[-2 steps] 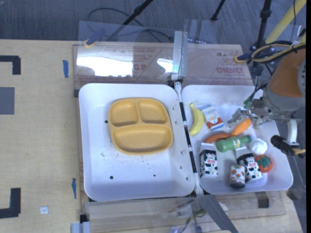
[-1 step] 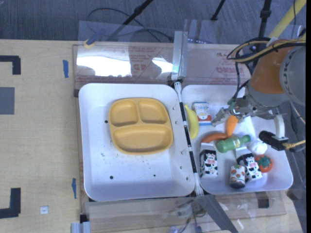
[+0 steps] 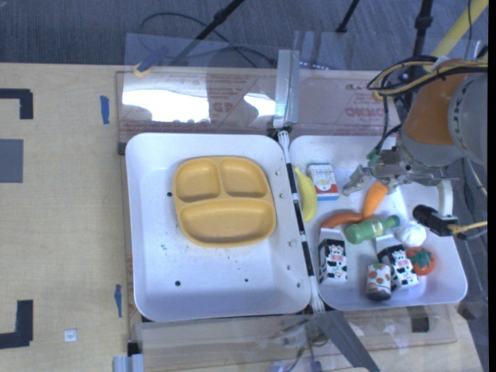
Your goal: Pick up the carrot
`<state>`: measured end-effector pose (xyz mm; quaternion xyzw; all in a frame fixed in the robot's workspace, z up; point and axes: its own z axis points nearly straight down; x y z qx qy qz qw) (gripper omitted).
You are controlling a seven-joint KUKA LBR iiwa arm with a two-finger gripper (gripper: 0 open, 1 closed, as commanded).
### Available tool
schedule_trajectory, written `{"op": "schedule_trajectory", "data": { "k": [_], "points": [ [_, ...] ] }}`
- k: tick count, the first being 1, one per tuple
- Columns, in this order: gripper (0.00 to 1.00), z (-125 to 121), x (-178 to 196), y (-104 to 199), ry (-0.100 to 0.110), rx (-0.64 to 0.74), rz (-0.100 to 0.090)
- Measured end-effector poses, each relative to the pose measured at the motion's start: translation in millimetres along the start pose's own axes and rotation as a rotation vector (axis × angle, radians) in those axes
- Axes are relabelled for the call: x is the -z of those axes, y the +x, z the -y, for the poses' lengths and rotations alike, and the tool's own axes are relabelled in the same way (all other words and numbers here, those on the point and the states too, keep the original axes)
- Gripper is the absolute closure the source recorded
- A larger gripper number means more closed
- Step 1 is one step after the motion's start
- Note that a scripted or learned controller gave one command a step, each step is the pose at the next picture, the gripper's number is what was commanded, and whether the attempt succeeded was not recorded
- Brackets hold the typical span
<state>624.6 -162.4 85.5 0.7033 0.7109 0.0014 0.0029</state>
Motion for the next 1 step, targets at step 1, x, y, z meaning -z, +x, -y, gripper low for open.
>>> {"op": "schedule_trajectory", "data": {
  "k": [1],
  "points": [
    [1.00, -2.2, 10.9, 0.2, -0.007, 0.001, 0.001]
  ]
}}
